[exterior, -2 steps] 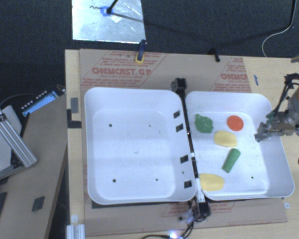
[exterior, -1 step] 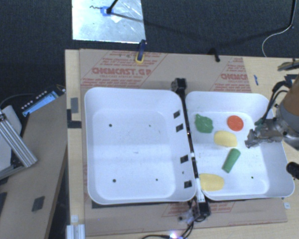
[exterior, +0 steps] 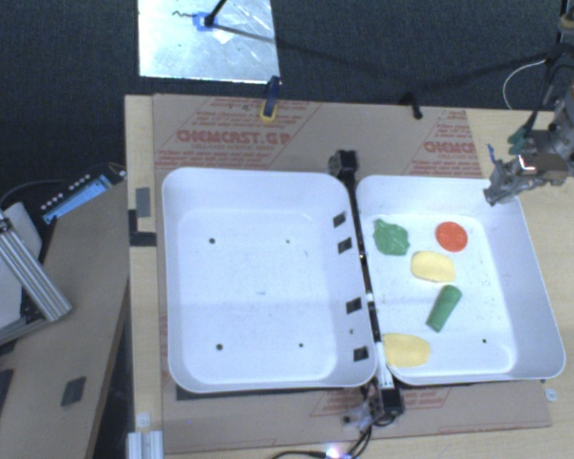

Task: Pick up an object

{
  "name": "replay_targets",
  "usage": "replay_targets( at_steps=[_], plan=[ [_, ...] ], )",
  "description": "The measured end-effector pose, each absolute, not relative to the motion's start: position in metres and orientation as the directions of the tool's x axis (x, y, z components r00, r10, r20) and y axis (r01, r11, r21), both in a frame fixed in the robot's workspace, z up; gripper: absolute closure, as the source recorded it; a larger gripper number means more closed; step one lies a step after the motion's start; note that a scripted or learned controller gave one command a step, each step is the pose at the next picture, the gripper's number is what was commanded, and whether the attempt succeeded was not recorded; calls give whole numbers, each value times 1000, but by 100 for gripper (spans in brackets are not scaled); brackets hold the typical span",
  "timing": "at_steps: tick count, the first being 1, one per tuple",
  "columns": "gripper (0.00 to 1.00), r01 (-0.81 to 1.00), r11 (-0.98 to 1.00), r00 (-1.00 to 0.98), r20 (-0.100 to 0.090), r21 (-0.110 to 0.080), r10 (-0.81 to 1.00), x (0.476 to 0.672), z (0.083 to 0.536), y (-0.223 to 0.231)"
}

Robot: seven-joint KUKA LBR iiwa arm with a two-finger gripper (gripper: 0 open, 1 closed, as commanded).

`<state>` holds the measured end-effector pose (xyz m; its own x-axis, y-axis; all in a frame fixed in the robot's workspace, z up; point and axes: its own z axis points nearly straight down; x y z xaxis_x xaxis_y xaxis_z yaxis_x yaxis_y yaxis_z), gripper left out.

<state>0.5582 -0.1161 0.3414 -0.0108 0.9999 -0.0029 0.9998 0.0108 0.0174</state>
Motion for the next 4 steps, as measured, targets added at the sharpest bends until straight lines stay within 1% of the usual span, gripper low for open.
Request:
replay_targets(
  at_steps=[1, 2, 3, 4],
  plan=[
    [100, 1000, 8, -8, -3, 11, 1000, 642, 363, -111],
    [100, 1000, -2, 2, -4, 4, 1000, 669, 327, -179],
    [100, 1000, 1, -1, -3, 5, 1000, 669, 343, -208],
    [100, 1000, 0, 0, -5, 13, 1000, 591, 500, -207]
  ],
)
